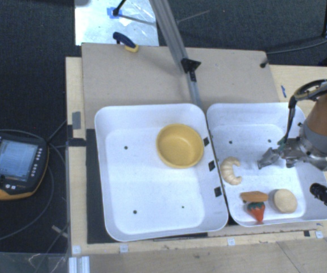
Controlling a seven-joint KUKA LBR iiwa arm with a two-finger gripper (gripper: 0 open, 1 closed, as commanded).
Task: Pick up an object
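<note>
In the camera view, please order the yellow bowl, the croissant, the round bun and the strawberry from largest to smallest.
1. yellow bowl, clearly largest.
2. croissant and round bun: they look alike, so no ranking.
3. strawberry, smallest.

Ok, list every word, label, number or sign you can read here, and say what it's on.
No text can be read.
Pendant: its lit screen and buttons are too blurred to read.
Bins: left bin and right bin carry only dark dots, no lettering.
Bowl, croissant, bun: no labels.
</note>
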